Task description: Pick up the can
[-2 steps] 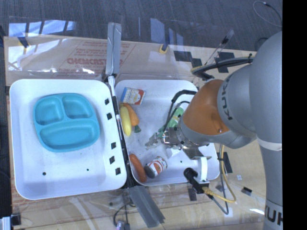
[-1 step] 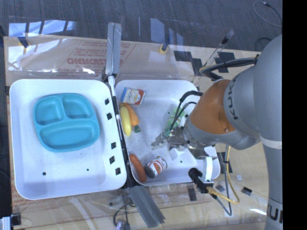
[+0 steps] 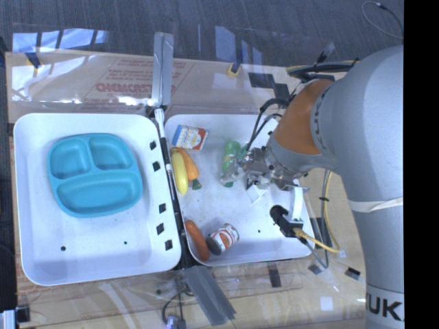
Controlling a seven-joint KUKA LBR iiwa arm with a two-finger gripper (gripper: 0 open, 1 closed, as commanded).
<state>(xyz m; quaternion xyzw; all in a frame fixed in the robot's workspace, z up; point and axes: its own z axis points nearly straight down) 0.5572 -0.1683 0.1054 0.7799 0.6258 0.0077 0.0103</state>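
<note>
The can (image 3: 223,237), red and white with a dark end, lies on its side near the front edge of the right bin (image 3: 212,197). My gripper (image 3: 251,172) hangs over the right bin's middle right, close beside a green item (image 3: 231,157). The can sits well in front of it and to its left, apart from it. The arm's grey body and orange band cover the bin's right side.
In the right bin lie a banana (image 3: 179,173), a carrot (image 3: 191,164), a small white carton (image 3: 190,138) at the back and an orange-red piece (image 3: 196,239) touching the can. The left bin (image 3: 41,252) holds a blue sectioned plate (image 3: 95,173).
</note>
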